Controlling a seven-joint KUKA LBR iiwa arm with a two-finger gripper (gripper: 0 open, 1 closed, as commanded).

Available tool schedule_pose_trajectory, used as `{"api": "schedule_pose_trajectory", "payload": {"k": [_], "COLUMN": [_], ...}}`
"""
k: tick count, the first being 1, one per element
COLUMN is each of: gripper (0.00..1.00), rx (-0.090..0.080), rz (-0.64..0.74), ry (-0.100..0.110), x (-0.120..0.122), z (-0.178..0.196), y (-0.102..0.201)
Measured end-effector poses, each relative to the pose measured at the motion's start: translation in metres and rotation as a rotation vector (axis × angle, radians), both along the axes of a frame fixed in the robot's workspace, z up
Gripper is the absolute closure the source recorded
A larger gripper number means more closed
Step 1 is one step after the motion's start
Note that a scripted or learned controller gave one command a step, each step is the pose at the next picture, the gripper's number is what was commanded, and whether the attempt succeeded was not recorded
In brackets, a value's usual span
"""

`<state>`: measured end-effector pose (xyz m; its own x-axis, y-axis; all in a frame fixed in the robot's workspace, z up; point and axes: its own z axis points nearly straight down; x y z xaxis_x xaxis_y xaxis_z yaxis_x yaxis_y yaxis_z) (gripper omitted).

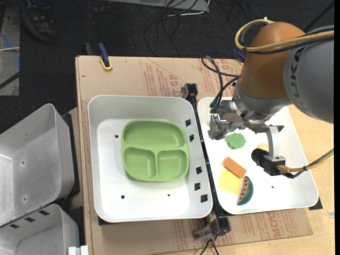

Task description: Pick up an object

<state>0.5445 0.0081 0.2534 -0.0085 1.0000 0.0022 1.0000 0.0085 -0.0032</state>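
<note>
I see the gripper (223, 125) low in the right bin (297, 142), just beside the green bumpy ball (235, 140). Can't tell its state (wrist blocks it). Orange block (234, 167), yellow piece (229, 183) & watermelon slice (245, 190) lie below the ball.

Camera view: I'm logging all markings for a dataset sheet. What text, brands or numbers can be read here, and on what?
"KU", white letters cut off by the frame edge, on the grey arm.
Red print on the cardboard sheet under the bins: mirrored and too faint to read.
Red print along the cardboard's front edge: too blurred to read.
</note>
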Motion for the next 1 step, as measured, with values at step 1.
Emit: {"api": "schedule_pose_trajectory", "payload": {"k": [1], "gripper": [1.00], "rx": [0.000], "rz": [0.000], "ry": [-0.001], "x": [-0.0146], "z": [0.0026], "y": [0.0495]}}
